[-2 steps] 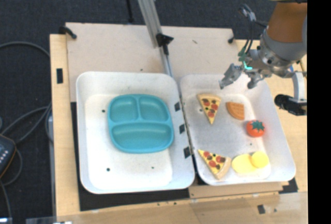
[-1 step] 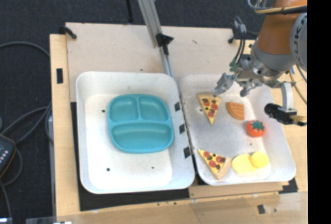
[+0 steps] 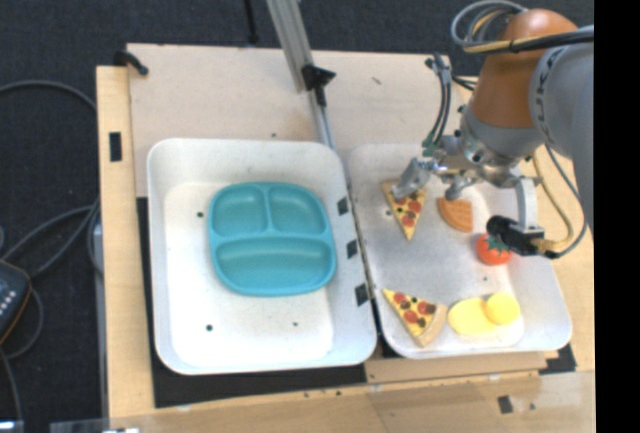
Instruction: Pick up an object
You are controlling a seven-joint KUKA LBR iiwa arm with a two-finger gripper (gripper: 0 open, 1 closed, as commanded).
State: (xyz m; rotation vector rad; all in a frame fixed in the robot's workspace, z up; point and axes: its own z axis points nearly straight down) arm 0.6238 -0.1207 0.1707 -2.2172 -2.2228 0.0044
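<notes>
The open two-finger gripper [image 3: 432,179] hangs low in the right white bin [image 3: 555,321], holding nothing. Nothing is picked up yet. The small triangle pizza slice toy [image 3: 406,212] lies just below one finger.

The right bin [image 3: 560,306] is crowded along its edges: a pizza slice [image 3: 406,211] and an orange piece [image 3: 457,214] near the far side, a tomato [image 3: 493,249] at right, another pizza slice [image 3: 415,313] and yellow pieces [image 3: 485,314] along the near wall. Bare floor lies open between them. The left bin [image 3: 170,251] offers room around a teal tray [image 3: 271,239].
</notes>
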